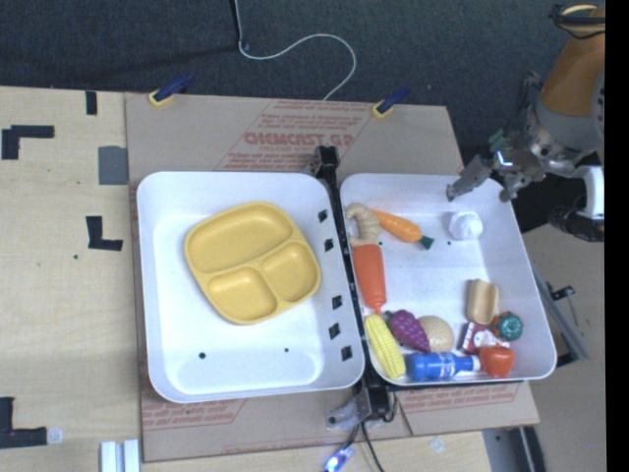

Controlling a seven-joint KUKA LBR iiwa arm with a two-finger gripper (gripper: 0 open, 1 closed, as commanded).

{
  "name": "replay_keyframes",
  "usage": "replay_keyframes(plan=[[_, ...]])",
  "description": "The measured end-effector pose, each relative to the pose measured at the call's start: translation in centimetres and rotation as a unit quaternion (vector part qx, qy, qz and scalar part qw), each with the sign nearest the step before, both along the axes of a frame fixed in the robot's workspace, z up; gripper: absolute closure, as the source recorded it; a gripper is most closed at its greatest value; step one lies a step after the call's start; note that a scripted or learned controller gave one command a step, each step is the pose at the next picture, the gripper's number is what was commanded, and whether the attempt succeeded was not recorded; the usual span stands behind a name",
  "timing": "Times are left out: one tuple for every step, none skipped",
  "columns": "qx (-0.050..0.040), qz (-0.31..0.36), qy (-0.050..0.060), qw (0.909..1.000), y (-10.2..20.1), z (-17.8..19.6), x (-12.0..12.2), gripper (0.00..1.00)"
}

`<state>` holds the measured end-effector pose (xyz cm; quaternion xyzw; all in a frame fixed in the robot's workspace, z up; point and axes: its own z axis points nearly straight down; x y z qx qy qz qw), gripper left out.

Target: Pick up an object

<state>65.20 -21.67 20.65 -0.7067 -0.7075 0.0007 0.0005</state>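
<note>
A: Status on the gripper [485, 177]?

B: It hangs over the far right corner of the right bin [521, 254], fingers spread wide with nothing between them. The nearest thing is the small white piece [464, 225], lying just below and left of the fingertips.

A: Is that the target?

B: Most likely, judging by position. It looks like light, rigid plastic with a smooth skin, so it could squirt out under a pinch. The fingers should close across its narrow width, low down near the bin floor.

A: Alternatives?

B: The carrot [399, 226] lies apart from the pile, near the far left of the same bin. It is tapered, so the thick middle is the place to grab, not the tip. The orange bottle [371, 275] lies along the divider, and the wall may block one finger there.

A: And the near end?

B: Crowded. The corn [384, 345], purple grapes [407, 329], blue bottle [438, 366] and red tomato [498, 360] lie touching or nearly so. They are probably hollow toys, light and hard. Fingers would jam between neighbours there.

A: Left bin [167, 293]?

B: It holds the yellow divided plate [253, 261]. That is flat and wide, a poor fit for two fingers except at the rim.
</note>
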Motion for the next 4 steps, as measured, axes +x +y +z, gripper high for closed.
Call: replay_keyframes(plan=[[0.0014, -0.001, 0.001, 1.0, 3.9, 4.3, -8.9, 0.0], [0.0001, 0.001, 0.0, 1.0, 3.8, 5.0, -8.5, 1.0], [-0.0007, -0.002, -0.004, 1.0, 4.1, 15.1, -16.7, 1.0], [0.0011, 0.002, 0.001, 1.0, 10.8, 12.0, -16.9, 1.0]])
